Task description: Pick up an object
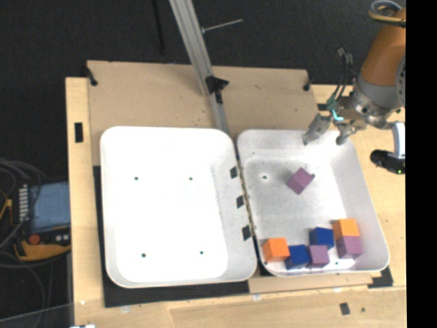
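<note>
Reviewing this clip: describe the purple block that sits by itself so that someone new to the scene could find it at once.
Look at the right-hand bin of the two white bins. Near its middle, towards the far wall, lies a lone purple block. The other blocks are bunched along the near edge, whereas this one has bare white floor all around it.

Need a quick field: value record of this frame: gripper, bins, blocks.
gripper: open, holding nothing, over the right bin's far edge
right bin: holds all seven blocks
lone purple block: mid-bin, apart from the rest
near-edge cluster: two orange blocks, two blue blocks, two purple blocks
left bin: white, left of the right bin
</note>
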Controlling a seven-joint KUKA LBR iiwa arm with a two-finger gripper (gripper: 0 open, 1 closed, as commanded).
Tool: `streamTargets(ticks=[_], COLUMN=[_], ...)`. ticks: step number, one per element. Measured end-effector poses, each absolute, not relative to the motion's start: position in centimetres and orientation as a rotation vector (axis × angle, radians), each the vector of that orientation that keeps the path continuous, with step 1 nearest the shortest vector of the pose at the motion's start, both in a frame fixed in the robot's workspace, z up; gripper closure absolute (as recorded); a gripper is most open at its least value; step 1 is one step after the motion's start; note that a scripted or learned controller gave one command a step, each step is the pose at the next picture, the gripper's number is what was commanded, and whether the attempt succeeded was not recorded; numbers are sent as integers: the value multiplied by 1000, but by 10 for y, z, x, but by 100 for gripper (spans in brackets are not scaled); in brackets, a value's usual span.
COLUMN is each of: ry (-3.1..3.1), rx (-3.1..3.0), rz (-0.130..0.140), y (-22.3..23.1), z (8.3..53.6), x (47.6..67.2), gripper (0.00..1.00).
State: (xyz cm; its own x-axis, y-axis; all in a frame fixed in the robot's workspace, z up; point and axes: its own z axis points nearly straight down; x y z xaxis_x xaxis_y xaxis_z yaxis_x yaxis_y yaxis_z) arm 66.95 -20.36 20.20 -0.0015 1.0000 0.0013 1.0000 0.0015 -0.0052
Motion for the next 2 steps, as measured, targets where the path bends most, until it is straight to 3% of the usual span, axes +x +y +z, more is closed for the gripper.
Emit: streamTargets(ticks=[1,2], ry=[-2228,-2227], rx=[-2217,-2214], rz=[5,5], y=[-204,-196], z=[206,159], x=[670,672], gripper=[0,0])
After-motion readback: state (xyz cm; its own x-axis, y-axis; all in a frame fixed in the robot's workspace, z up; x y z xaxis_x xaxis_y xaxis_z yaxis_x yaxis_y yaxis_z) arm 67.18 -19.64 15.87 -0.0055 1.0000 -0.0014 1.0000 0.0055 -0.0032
